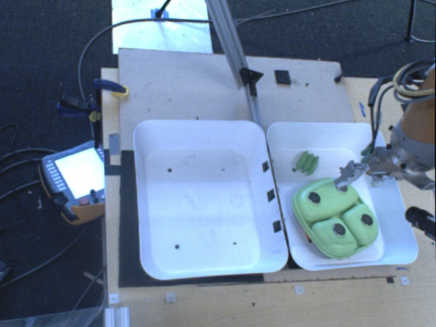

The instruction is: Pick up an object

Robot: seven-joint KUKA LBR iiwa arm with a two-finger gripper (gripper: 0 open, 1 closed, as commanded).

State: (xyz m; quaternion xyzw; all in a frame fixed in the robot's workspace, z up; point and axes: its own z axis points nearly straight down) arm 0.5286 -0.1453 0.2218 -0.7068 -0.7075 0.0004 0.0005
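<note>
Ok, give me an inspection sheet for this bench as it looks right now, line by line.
Surface: bench bears a left bin and a right bin, side by side.
Job's things: big green three-lobed toy and small ribbed green piece, both in the right bin.
Clutter: small black block and blue-and-yellow clamp on the bench.
Pincer: pincer over the right bin, at the toy's upper edge; holding nothing that I can see.
Cables: several on the floor to the left and top; a bundle at the arm.
Surroundings: lit pendant left of the bench; dark carpet.
</note>
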